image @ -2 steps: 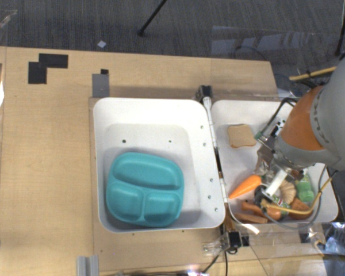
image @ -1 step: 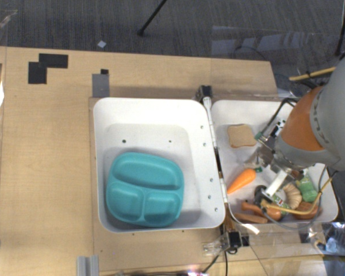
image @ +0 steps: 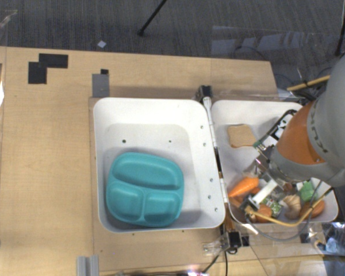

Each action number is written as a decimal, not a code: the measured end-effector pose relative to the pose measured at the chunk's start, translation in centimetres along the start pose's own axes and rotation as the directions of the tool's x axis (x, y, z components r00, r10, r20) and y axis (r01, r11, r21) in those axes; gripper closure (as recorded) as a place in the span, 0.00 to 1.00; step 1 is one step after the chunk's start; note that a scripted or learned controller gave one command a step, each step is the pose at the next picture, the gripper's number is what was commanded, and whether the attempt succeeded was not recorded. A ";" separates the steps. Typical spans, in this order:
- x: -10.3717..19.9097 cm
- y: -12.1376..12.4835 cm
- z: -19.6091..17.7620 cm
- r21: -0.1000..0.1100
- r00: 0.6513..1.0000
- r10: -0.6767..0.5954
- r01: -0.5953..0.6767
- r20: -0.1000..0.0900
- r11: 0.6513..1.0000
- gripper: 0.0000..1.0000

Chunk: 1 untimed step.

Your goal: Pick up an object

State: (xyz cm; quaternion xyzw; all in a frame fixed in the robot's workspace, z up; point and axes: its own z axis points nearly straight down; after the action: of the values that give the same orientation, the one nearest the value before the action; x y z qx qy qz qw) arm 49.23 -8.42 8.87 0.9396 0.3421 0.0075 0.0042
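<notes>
Here the gripper hangs low in the right bin among a carrot and other clutter — its grip can't be made out — while a teal tray lies in the left bin.

We take this for a robotics lab: a plywood worktop marked with black tape patches, two white bins fixed side by side, loose cables at the near edge, grey carpet beyond, and a stand's dark leg.
</notes>
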 end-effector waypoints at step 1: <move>0.5 0.8 0.1 0.004 0.884 0.468 -0.468 0.004 0.884 0.00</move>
State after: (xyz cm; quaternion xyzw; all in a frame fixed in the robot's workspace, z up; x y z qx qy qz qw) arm 50.14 -8.70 8.83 0.9944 0.1056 0.0059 0.0004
